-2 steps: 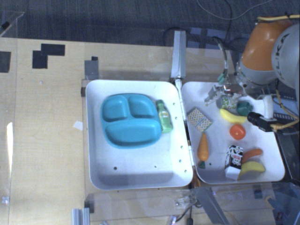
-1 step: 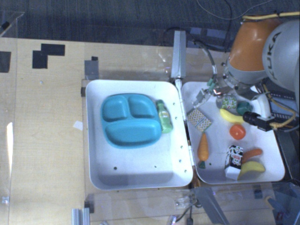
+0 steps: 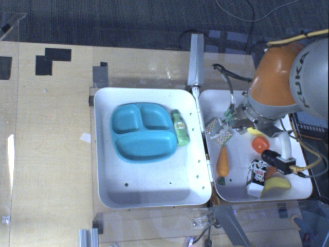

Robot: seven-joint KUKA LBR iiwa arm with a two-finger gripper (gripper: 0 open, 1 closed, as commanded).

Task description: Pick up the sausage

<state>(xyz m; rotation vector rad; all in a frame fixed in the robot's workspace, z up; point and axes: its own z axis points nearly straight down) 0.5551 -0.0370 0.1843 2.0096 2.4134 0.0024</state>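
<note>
My gripper (image 3: 220,129) hangs low over the upper left part of the right bin (image 3: 303,192), just above the top end of an orange carrot (image 3: 222,161). A red-orange rounded piece (image 3: 259,144) lies to the gripper's right, partly under the wrist; it may be the sausage, but I cannot tell for sure. Nothing shows clearly in the gripper's grasp. The grey and orange arm (image 3: 275,84) covers the bin's upper right corner.
In the right bin there are also a yellow piece (image 3: 254,131), a cow-patterned carton (image 3: 255,175) and a banana (image 3: 277,183). The left bin (image 3: 149,189) holds a blue divided plate (image 3: 144,133) with a green bottle (image 3: 180,128) at its right side.
</note>
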